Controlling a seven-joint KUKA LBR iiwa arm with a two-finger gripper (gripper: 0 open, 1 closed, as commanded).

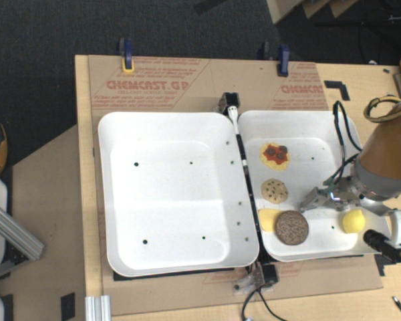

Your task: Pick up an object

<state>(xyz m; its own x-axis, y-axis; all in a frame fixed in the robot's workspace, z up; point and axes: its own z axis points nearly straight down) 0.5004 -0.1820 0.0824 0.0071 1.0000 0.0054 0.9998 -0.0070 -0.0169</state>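
Fingers of the gripper (315,199) stand slightly parted over the right bin (301,250), nothing between them that I can see. Nearest the bench's front edge: a brown speckled patty (292,227), a yellow piece (268,219) touching its left side, a yellow ball (353,221) under the wrist. Further back, a chocolate-chip cookie (275,190), then a small pizza (275,154). All lie on the bin floor. Judgement: pick not yet made; descent, closing and lift remain. Left bin (120,199) beyond.

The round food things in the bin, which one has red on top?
The little pizza, at the far end of the right bin. It is yellow with red blobs; the cookie is tan with dark chips and the patty is brown.
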